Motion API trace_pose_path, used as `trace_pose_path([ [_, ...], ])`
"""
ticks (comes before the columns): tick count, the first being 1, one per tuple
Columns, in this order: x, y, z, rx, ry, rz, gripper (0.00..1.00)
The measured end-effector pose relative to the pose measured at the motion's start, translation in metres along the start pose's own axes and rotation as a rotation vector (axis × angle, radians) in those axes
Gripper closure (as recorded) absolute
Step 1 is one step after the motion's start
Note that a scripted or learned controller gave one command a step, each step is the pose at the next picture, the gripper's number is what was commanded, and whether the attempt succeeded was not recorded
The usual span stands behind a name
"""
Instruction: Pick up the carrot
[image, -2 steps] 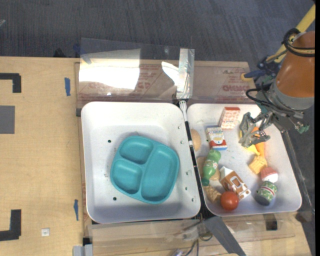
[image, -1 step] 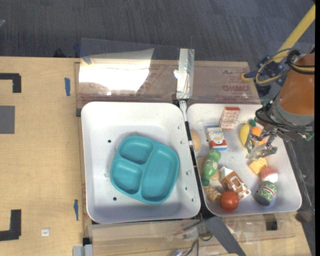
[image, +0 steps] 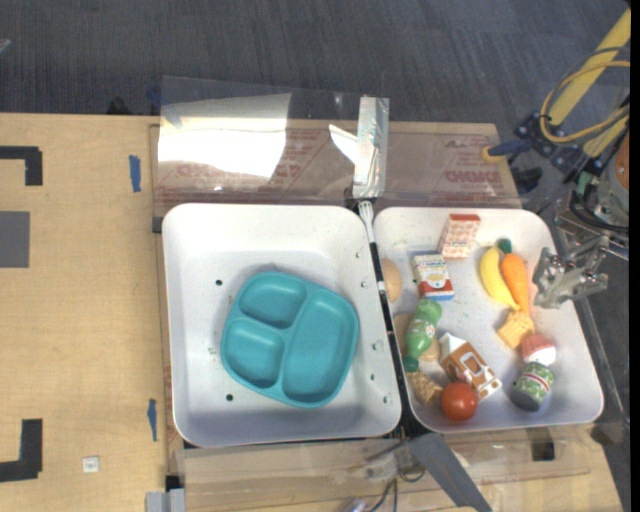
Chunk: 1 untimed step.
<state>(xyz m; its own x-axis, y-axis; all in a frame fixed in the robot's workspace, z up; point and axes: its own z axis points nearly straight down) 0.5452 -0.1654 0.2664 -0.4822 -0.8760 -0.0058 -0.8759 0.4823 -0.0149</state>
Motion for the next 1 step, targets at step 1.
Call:
trace_pose_path([
  [1, 0.0079, 0.0432, 0.1679, -0.005, 0.001, 0.069, 1.00],
])
